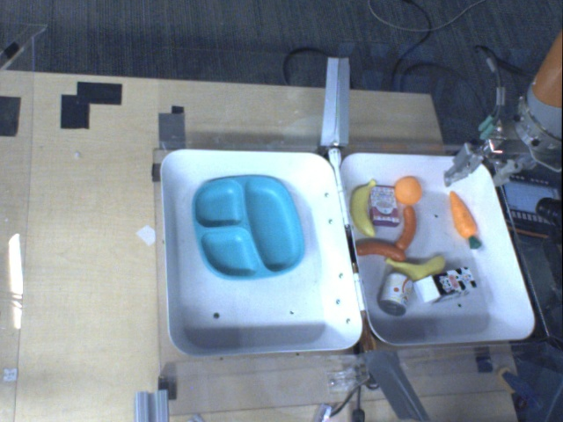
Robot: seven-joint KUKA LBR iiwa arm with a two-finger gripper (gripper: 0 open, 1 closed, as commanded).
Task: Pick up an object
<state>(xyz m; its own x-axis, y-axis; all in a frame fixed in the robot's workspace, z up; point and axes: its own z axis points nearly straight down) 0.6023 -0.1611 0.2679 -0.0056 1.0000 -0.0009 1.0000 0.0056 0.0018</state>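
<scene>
We've grabbed nothing yet: gripper (469, 163) hangs open and empty just beyond the carrot (463, 217); pick remains.

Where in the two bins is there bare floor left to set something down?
Left bin: bare floor rings the blue tray, widest along the near edge. Right bin: a strip along the near edge and the patch between carrot and sausage. Crowded around the bananas, can and orange.
</scene>
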